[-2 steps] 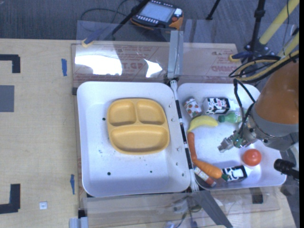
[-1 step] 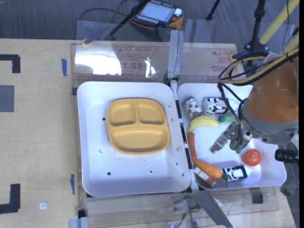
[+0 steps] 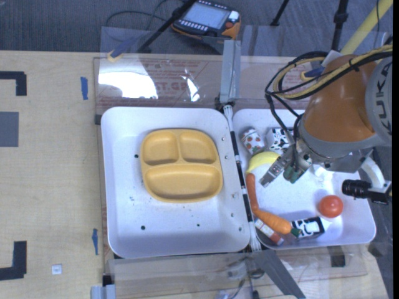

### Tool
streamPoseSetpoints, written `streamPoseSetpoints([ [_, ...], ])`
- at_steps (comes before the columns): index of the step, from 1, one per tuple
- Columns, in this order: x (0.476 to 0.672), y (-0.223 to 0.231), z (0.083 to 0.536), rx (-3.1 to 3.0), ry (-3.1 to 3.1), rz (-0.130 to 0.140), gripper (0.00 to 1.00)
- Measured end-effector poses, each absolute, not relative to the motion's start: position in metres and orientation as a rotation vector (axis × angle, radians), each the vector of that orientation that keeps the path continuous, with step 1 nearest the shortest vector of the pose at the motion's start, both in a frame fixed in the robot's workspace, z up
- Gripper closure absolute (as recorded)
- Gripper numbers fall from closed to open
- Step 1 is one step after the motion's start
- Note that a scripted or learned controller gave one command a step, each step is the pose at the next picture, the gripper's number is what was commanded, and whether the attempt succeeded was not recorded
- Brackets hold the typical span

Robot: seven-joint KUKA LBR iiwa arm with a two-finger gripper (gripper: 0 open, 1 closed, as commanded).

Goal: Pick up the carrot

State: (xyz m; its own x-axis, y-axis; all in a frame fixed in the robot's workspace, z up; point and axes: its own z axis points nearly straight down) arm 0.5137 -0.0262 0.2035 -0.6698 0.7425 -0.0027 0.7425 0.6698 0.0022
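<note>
Carrot [image 3: 274, 220] — ungrasped, lying in the bin just below the fingers [image 3: 283, 170]. Finger spread: cannot tell. Pick-up not yet done — descent, grasp and lift remain.

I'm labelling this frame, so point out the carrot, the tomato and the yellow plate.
carrot [image 3: 273, 219]: camera view, its thick middle.
tomato [image 3: 330, 205]: camera view, centre of its red top.
yellow plate [image 3: 182, 180]: camera view, large lower compartment.

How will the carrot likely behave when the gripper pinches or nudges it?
The carrot looks like a smooth, tapered toy, so it probably stays stiff but may slip from a pinch. Being round and lying flat in the right bin, it may roll when nudged. It touches neighbouring toys, which could shift too.
</note>
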Motion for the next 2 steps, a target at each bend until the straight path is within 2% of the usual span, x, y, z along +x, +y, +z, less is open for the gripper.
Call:
streamPoseSetpoints([
  [1,0.580,-0.108,0.223,0.754,3.041,0.000,1.00],
  [2,0.533,-0.025,0.231,0.930,3.001,0.001,1.00],
])
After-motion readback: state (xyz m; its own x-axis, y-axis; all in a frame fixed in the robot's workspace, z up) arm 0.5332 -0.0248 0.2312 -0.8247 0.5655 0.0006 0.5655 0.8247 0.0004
